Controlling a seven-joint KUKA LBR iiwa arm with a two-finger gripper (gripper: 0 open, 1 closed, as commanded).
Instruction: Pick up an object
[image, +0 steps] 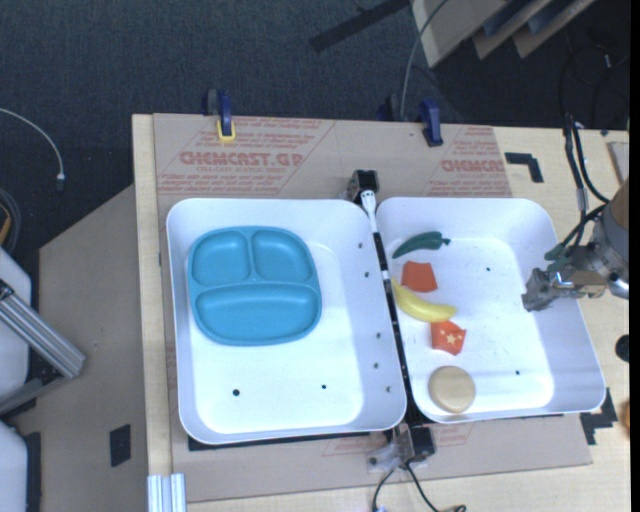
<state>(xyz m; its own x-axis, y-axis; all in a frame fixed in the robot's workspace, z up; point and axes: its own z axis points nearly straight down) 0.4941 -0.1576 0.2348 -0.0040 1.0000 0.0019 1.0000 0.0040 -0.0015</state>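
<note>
The right bin (500, 330) holds a green pepper (421, 243), a red block (419, 276), a yellow banana (423, 306), a small red piece with a yellow mark (449, 338) and a tan round bun (452, 388), all along its left half. My gripper (540, 292) hangs at the right side of that bin, well to the right of these objects. Nothing shows between its fingers.
The left bin (340, 350) holds a blue divided plate (256, 285). A black divider strip (385, 290) runs between the two bins. Blue clamps (430, 120) sit on the back edge of the cardboard-covered bench, and cables hang at the far right.
</note>
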